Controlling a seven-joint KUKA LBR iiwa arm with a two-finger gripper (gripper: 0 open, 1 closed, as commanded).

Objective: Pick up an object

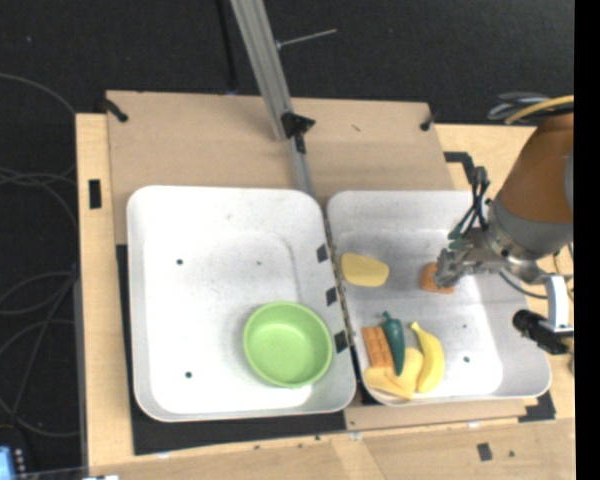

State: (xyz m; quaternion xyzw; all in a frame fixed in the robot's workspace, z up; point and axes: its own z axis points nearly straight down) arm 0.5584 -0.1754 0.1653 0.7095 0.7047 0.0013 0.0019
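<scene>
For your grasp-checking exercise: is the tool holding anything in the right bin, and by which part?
It cannot be told. The tool is down at a small orange object in the right bin, but the view is too coarse to show a hold.

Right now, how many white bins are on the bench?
2: the left bin holds a green bowl; the right bin holds toy food, with the gripper over it.
</scene>
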